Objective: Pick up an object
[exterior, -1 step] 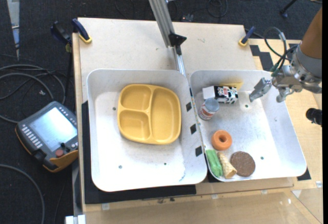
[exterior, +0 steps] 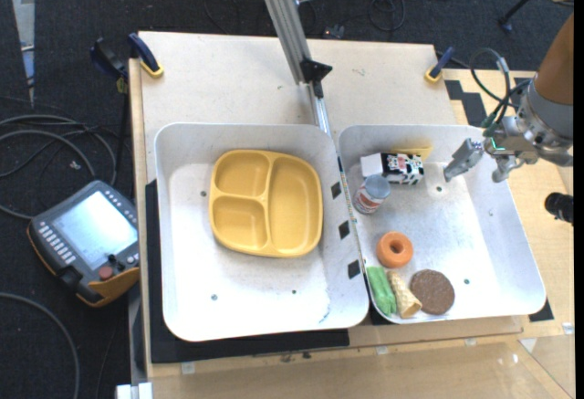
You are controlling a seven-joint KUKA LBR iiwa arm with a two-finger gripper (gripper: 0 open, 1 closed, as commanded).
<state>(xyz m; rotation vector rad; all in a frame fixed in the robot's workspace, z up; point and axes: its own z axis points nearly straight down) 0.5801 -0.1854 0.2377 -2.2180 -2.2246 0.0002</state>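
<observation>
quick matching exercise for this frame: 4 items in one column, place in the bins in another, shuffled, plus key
Items:
1. yellow divided plate
2. orange donut
3. brown cookie
4. end effector

Places:
A. near front corner of the right bin
B. middle of the left bin
C. over the right bin's far right side
D. centre of the right bin, in front of the small can

Pairs: 1-B, 2-D, 3-A, 4-C
</observation>
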